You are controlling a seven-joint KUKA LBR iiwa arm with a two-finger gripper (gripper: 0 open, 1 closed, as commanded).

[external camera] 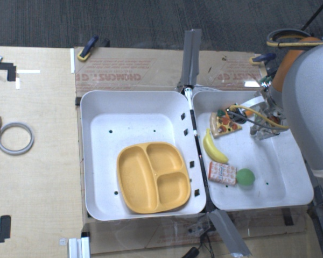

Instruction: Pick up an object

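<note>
The right bin [280,190] holds a yellow banana [213,148], a toy pizza slice [225,123], a small red and white packet [222,173] and a green ball [245,177]. My gripper [262,129] hangs low over the bin's far right part, just right of the pizza slice, with cables looped around it. The bulky grey arm [312,106] hides the bin's right wall. I see no object in the gripper.
In the left bin [97,144] lies a yellow divided plate [153,176]. A roll of tape [15,138] rests on the bench at the left. A blue and yellow clamp [88,48] sits on the cardboard behind the bins.
</note>
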